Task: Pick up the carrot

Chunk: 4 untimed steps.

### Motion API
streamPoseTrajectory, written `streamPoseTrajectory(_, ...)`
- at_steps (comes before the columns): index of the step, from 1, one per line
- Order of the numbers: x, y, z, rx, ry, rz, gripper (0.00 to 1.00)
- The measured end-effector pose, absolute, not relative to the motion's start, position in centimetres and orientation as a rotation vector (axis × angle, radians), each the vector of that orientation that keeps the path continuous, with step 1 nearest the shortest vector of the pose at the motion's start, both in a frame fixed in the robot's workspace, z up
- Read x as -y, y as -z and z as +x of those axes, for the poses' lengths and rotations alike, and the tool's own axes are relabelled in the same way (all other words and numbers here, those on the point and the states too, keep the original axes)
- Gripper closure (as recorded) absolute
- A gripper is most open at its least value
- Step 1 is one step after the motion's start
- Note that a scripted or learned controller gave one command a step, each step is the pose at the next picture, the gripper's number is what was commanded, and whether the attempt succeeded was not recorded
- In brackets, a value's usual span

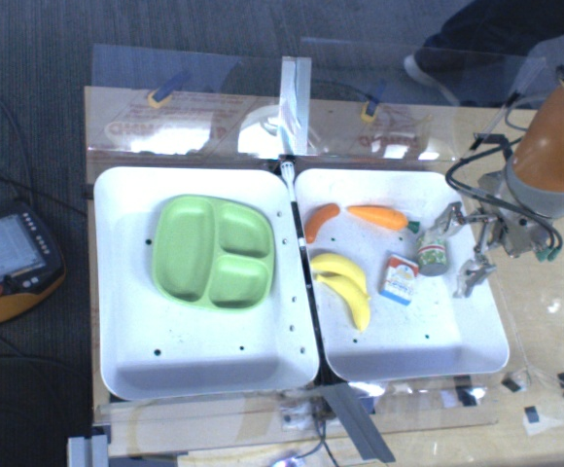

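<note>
The carrot [377, 218], orange with a small green end, lies flat near the back of the right bin [476, 343], its green end pointing right. My gripper [459, 251] hovers over the right side of that bin, to the right of the carrot and a little nearer the front. Its fingers [446, 220] are spread wide apart, so it is open with nothing between them. A short gap separates the nearest finger from the carrot's green end.
A small can [433, 254] stands just left of the gripper. Beside it lie a small carton [397, 278], two bananas [346, 282] and an orange-red sausage-like piece [319, 223]. The left bin [126, 348] holds a green divided plate [212, 251].
</note>
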State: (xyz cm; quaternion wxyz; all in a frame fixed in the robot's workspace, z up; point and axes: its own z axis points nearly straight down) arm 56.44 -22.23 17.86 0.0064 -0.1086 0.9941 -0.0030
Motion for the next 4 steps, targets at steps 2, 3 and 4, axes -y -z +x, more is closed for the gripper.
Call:
streamPoseTrajectory(2, 11.8, -9.0, 67.0, -3.096, 0.002, -0.473, 0.0)
streamPoseTrajectory(3, 10.0, -9.1, 60.6, -3.119, 0.003, -0.217, 0.0)
streamPoseTrajectory(4, 9.9, -10.3, 60.8, -3.11, 0.008, -0.217, 1.0)
